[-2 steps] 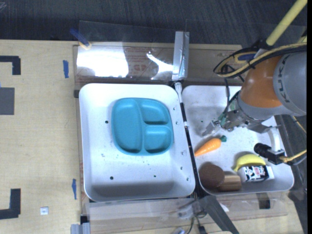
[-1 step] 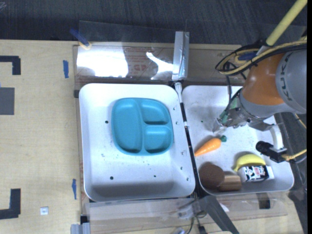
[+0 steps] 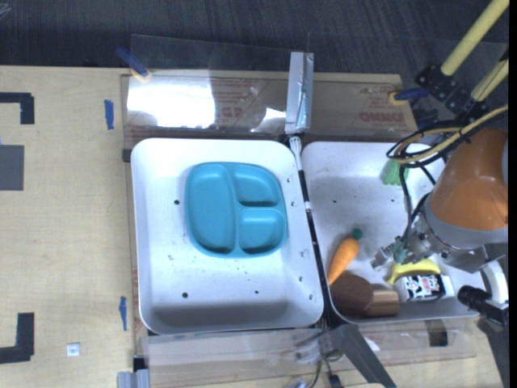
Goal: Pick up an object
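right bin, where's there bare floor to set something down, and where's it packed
In the right bin, the bare floor lies in the far half, from the divider across to the cables, above the carrot. The near edge is crowded: the carrot, a brown object and a yellow and black-and-white item lie under the arm. In the left bin, narrow strips border the blue tray.

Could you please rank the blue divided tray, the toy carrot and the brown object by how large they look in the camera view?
1. Blue divided tray, by far the largest.
2. and 3. Brown object and toy carrot look too alike to rank.
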